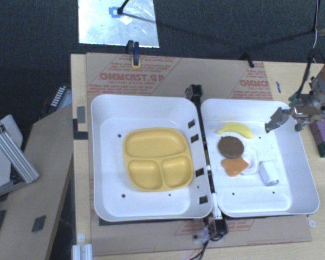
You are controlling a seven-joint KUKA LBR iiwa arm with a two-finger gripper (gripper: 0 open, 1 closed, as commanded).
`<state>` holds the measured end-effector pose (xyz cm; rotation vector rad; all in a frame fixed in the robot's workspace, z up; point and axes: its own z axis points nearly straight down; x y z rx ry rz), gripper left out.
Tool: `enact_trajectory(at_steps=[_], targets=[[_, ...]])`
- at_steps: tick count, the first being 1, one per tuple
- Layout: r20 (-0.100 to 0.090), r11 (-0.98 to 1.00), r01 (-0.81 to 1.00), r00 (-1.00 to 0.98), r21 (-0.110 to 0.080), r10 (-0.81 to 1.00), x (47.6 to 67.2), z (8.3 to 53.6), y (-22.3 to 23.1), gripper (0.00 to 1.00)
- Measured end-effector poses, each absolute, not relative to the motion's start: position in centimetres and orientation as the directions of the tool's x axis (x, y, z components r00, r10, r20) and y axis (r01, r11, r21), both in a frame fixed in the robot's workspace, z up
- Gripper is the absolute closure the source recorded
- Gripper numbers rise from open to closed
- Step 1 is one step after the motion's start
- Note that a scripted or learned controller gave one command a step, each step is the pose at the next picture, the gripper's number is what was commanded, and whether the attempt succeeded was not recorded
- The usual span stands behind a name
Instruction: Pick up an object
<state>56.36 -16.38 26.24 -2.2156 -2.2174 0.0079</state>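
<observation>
gripper (286,119) hanging over right bin's (298,199) far right corner, can't tell its grip | banana (234,129), brown disc (231,146), orange piece (234,167) mid-bin; white cylinder (268,173) beside | yellow tray (154,158) in left bin (105,145)

Even bright light, soft shadows, slightly grainy, foil sheet (118,15) glaring

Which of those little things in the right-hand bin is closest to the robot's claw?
The yellow banana. It lies at the far end of the cluster, just left of the end effector; the others lie lower.

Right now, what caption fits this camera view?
Arm's gripper hovers over right bin near banana; yellow tray sits left.
</observation>
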Motion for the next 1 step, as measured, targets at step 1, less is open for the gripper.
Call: enact_trajectory(at_steps=[1], targets=[[-0.001,0.003,1.000,-0.003,0.001,1.000,56.56,26.78,-16.35,0.00]])
